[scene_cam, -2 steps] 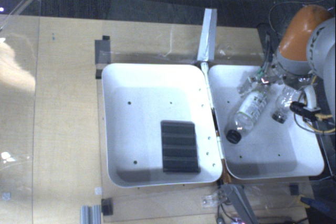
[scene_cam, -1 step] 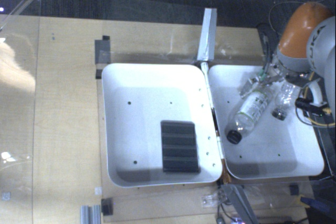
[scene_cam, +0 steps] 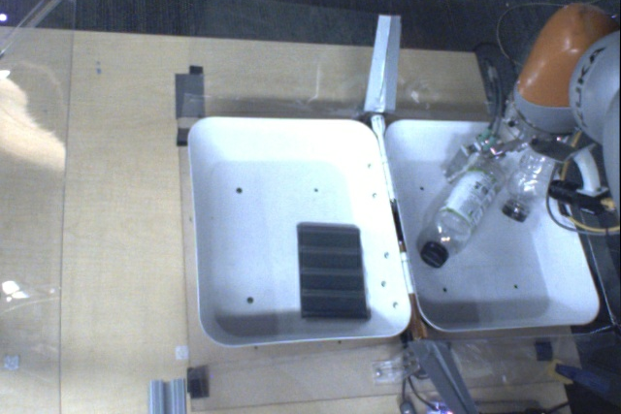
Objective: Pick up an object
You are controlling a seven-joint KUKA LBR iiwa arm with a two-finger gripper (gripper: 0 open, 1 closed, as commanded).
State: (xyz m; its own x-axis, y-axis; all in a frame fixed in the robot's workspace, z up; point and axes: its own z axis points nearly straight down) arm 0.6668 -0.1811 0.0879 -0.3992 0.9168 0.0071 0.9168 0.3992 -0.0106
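Jaws state unclear, above clear plastic bottle in right bin, black ridged block in left bin

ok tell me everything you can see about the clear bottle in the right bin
The clear plastic bottle lies on its side on the floor of the right bin, running diagonally. Its dark cap points toward the lower left, near the wall between the two bins, and its base points up and right toward the gripper. The body looks transparent and lightly ribbed or crinkled, apparently empty. Its upper end sits right by the gripper and other clear items; whether they touch cannot be told.
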